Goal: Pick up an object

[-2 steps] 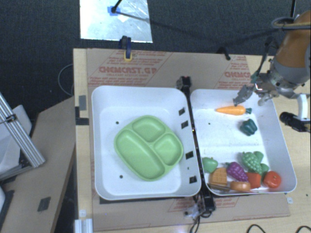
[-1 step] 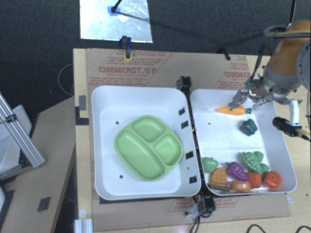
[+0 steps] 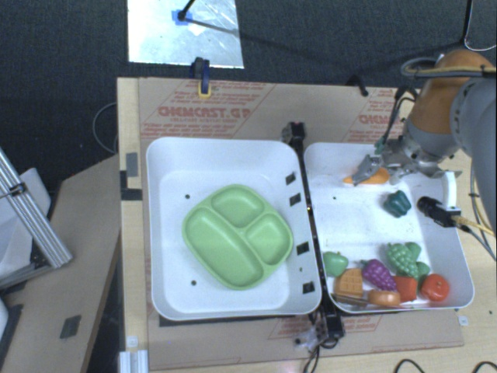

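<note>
gripper (image 3: pixel 366 172) sits low in the right bin (image 3: pixel 349 228), up and left of the dark green toy (image 3: pixel 398 203). Likely target is the orange piece (image 3: pixel 378 177), also up-left of the dark green toy and right against the gripper tip. From this slant I can't tell if the gripper is open or closed, or if the orange piece is actually inside it or just beside it.

Risks as I see them:
- Orange piece looks small and flat and lies off to one side of the tip. Closing off-centre would likely pinch an edge, so it squirts out or gets pushed sideways.
- It looks low against the bin floor. If the tip is too high it closes on air; too low and it grinds on the floor.
- If the grip is on a corner only, a lift probably drops it. It could land on or near the dark green toy, which sits close by.
- The bin's back wall is above the dark green toy and not far from the gripper. A push that way could trap the piece against the wall.

The toy-food pile (image 3: pixel 384 274) is well below the dark green toy, out of the way.
</note>
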Controlling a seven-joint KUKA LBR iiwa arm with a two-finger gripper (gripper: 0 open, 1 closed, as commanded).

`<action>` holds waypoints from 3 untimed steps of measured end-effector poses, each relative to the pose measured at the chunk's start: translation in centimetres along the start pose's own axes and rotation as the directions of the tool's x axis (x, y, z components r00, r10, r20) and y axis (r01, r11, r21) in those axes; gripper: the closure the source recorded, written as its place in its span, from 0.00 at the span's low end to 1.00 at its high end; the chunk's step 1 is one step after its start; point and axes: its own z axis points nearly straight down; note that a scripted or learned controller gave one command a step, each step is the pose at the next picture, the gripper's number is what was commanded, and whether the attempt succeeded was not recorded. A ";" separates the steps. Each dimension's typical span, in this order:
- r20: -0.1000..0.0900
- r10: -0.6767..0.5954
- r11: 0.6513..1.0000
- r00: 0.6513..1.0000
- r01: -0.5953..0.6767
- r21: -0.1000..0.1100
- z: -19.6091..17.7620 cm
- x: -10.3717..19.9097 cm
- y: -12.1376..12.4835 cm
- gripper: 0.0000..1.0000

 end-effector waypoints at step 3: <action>0.000 0.001 1.000 1.000 -0.001 -0.003 -3.5 0.4 0.2 1.00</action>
